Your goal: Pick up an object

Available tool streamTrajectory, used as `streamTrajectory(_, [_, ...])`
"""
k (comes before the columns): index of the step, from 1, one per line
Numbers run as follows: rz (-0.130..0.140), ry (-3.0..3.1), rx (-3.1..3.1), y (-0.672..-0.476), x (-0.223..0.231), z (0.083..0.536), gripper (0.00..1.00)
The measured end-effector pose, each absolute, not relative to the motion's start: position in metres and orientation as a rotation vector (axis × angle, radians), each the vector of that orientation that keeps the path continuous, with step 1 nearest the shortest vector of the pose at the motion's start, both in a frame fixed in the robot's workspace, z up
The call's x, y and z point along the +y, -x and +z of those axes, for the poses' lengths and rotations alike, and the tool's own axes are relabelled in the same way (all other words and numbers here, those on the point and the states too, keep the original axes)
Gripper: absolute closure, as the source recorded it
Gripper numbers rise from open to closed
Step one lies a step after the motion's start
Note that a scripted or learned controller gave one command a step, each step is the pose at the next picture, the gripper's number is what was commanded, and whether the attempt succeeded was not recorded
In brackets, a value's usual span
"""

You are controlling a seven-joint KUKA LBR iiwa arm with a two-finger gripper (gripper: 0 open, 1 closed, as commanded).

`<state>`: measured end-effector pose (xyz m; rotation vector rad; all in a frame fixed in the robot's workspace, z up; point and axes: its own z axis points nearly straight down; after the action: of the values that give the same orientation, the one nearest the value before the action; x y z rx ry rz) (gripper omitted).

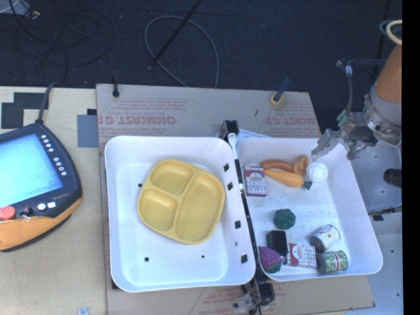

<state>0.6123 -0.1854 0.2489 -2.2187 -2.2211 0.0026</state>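
The right bin [354,195] holds several small objects. Near its back lie an orange carrot [286,176], an orange sausage-shaped piece [278,165] and a white ball [317,172]. A red and white box [254,180] lies by the bin's left wall. A dark green lump [284,218] sits in the middle. My gripper [335,152] hangs open above the bin's back right corner, just right of the white ball, with nothing between its fingers.
At the right bin's front lie a black block [277,241], a purple item [269,259], a red and white carton [302,255], a green can [332,262] and a silver can [325,235]. The left bin [125,254] holds a yellow divided plate [181,200]. A teach pendant [33,182] lies at the far left.
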Motion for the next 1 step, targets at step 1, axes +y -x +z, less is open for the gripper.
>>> streamTrajectory(1, [0.005,2.211,-2.225,-0.6289,-0.1787,0.1694,0.0])
